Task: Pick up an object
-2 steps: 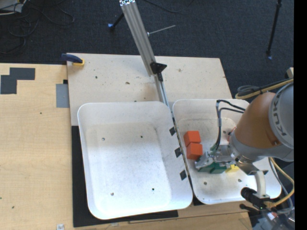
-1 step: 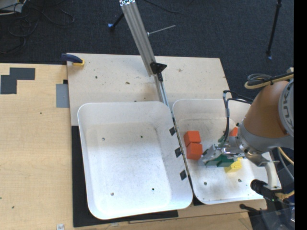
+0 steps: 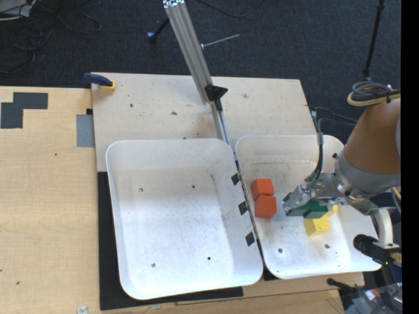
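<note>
Nearby, 2 orange blocks (image 3: 264, 197) sit left of the tool (image 3: 302, 202).

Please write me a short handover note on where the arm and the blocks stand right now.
Gripper: low in the right bin, over a green block; whether it grips cannot be judged.
Things: two orange blocks touching near the bin's left wall; a yellow block just beside the green one.
Done: nothing visibly lifted.
Left: secure one block and raise it.

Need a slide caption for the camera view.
Gripper low in the right bin over a green block, beside yellow and orange blocks.
</note>
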You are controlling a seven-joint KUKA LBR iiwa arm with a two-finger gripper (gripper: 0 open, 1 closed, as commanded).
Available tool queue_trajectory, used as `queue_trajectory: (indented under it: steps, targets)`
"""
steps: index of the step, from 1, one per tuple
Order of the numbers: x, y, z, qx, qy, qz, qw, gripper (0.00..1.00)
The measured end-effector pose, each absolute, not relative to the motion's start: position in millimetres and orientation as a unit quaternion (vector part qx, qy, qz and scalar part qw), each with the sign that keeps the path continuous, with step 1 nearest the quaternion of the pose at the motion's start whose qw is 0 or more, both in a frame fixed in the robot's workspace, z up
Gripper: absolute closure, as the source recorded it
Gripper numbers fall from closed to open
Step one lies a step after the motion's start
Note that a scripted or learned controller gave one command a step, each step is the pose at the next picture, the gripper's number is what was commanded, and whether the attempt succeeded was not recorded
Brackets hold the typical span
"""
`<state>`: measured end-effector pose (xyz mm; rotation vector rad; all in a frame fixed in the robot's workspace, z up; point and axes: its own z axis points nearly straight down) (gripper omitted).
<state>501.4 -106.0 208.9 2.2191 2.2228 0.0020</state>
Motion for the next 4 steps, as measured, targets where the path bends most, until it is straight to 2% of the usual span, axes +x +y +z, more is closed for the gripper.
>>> queue_trajectory:
  steps: [1,2,3,4]
  targets:
    - [501.9,-107,241,0.707,0.708,0.0,0.0,1.0]
    - [515.2,-50,230,0.706,0.709,-0.0012,-0.003,1.0]
    - [530.0,5,238,0.705,0.709,-0.0005,-0.002,1.0]
    - [543.2,57,223,0.706,0.708,-0.0017,-0.003,1.0]
